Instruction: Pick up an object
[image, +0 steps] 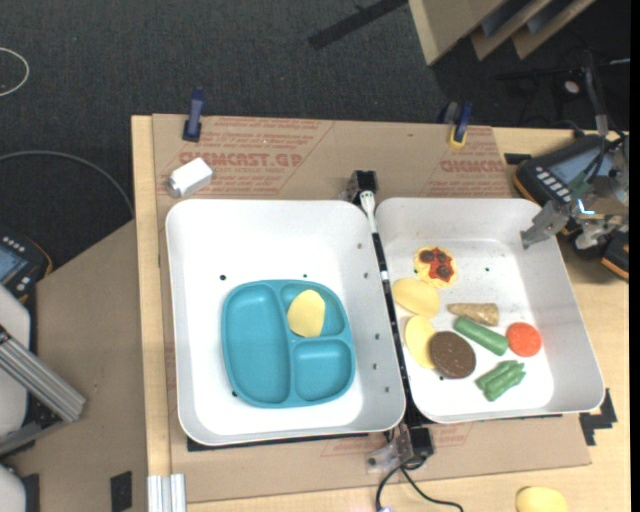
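Note:
The right bin (560, 300) holds several toy foods. Among them are a small pizza piece (436, 263), two yellow pieces (416, 296) (419, 338), a brown round disc (452, 354) and a beige piece (473, 313). A green pod (480, 335), a red tomato (524, 340) and a green vegetable (500, 379) lie there too. In the left bin (200, 300) a teal divided plate (262, 345) carries a yellow oval object (307, 313). My gripper (545, 224) hangs at the right bin's far right corner, above its rim and apart from all the food.
A white block (190, 177) lies on the cardboard behind the left bin. Blue clamps (193, 113) (459, 122) hold the board's far edge. A black divider clip (364, 186) sits between the bins. Another yellow object (541, 499) lies off the board at the front right.

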